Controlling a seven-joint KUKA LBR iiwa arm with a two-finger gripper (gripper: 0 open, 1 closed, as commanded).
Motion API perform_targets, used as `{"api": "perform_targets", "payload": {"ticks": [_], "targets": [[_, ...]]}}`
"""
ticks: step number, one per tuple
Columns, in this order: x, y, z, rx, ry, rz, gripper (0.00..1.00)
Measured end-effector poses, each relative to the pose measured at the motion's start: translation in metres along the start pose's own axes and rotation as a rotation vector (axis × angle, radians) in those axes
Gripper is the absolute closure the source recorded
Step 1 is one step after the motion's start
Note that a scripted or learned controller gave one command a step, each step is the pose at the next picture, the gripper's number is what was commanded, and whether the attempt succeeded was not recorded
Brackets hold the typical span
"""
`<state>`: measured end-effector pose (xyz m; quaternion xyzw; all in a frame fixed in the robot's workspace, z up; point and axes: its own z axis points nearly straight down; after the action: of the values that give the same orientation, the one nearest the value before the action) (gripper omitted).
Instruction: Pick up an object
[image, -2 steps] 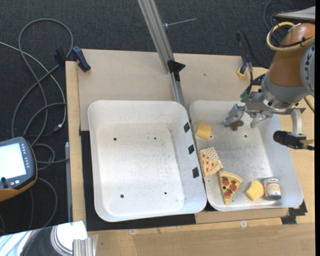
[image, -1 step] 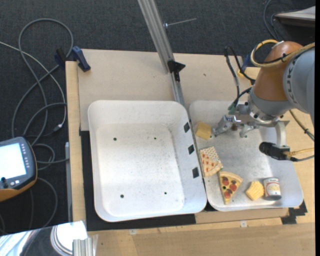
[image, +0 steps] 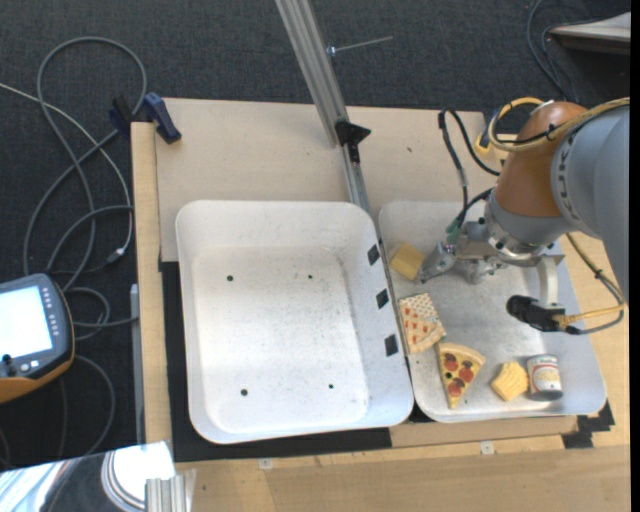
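Yellow block (image: 407, 262), a small cheese-coloured chunk, lies in the right bin (image: 588, 392) just beside the pincer (image: 437, 265), on the side of it that faces the left bin (image: 270, 320). Nothing shows between the two, but whether they touch cannot be told from this slant. Whether the pincer is spread or pressed together cannot be told either; nothing can be seen held in it. It hangs low over the far left part of the right bin's floor, pointing toward the block, with the grey arm (image: 590, 170) and its orange band (image: 530, 165) rising behind it toward the view's right.

Nearer the camera than the pincer, close by, a waffle-patterned piece (image: 420, 320) with red spots lies flat against the right bin's left wall. Further the same way, a pizza slice (image: 459, 372) points toward the bin's near rim. Beside the slice, on the arm's side of it, sits a yellow wedge (image: 509, 380), and just past that a small can (image: 545, 375) stands upright. These three are well apart from the pincer.

Both bins rest on the desk (image: 250, 150). Beyond the pincer, a metal pole (image: 315, 70) slants up from between the bins. A blue clamp (image: 160, 115) grips the desk's far corner, well apart from the pincer.
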<state>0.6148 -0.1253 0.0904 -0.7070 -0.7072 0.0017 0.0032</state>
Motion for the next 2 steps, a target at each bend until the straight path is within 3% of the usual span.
{"api": "perform_targets", "payload": {"ticks": [1,2], "targets": [[0.000,0.002,-0.014,-0.007,0.000,0.000,1.00],[-0.009,0.009,-0.070,-0.015,-0.004,0.000,1.00]]}}
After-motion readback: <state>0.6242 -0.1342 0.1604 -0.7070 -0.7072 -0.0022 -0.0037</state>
